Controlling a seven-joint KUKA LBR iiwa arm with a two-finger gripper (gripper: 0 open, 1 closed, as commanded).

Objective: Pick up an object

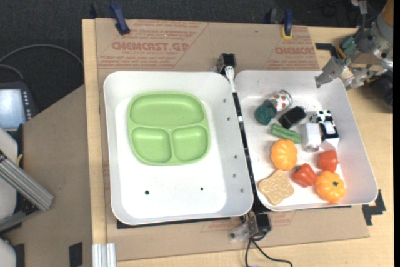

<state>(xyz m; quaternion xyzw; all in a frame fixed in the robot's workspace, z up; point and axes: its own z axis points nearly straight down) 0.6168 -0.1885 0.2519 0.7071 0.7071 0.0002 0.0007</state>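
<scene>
Camera view shows the tool (337,72) over the far right corner of the right bin (359,153), its two fingers spread and pinching nothing. The toys lie below it, among them an orange pumpkin (284,154) and a cracker (275,187).

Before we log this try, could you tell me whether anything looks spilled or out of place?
Nothing stands out. The toy foods lie crowded but inside the right bin, and the green tray sits flat in the left bin.
</scene>
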